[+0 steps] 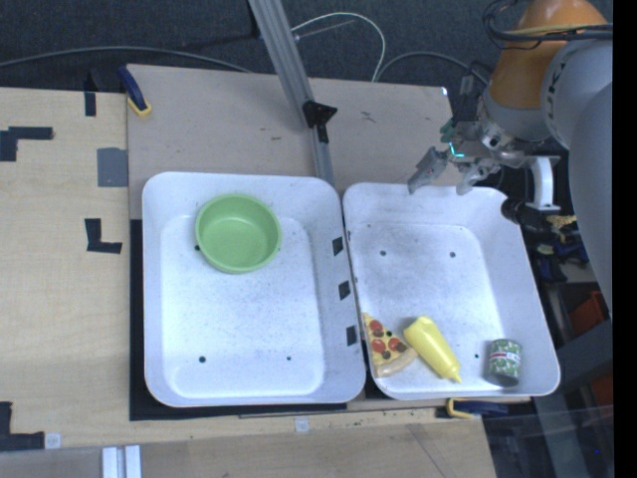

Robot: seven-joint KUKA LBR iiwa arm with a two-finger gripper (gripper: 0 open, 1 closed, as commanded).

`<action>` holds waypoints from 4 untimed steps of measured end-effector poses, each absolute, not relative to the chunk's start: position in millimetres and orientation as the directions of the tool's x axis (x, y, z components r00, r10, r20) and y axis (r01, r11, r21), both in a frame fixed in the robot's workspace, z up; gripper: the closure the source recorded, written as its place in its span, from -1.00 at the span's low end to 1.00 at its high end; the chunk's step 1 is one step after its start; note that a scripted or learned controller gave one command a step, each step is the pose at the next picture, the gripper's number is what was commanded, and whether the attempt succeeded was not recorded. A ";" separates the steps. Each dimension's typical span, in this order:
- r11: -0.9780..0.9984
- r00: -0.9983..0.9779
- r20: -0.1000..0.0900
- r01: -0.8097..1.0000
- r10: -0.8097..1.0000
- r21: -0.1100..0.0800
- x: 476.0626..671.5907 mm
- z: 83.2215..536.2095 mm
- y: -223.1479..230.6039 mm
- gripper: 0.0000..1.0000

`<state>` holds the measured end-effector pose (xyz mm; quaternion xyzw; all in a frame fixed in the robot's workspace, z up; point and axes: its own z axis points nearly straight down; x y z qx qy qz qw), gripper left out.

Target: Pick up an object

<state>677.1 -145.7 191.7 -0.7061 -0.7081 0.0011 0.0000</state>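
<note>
Above the right bin's (518, 267) far rim, the gripper (443, 175) is hovering with fingers spread, grasping nothing. Approach step, apparently. Pizza slice (383, 345), yellow squeeze bottle (434, 347) and small can (504, 361) are lying along the near edge; next move probably calls for travelling there and descending.

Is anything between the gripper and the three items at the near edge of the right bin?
Nothing visible. The gripper sits over the right bin's far rim, fingers spread. The bin floor between is bare down to the pizza slice, yellow bottle and small can, which lie apart along the near edge.
</note>
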 end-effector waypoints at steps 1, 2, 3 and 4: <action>0.002 -0.002 -0.001 1.000 1.000 -0.006 677.6 146.3 -139.4 -1.00; 0.001 -0.001 -0.002 1.000 1.000 -0.012 676.3 96.5 -140.2 -1.00; 0.003 -0.003 -0.002 1.000 1.000 -0.011 676.4 106.7 -139.0 1.00; 0.001 -0.001 0.000 1.000 1.000 0.003 668.0 155.3 -139.0 1.00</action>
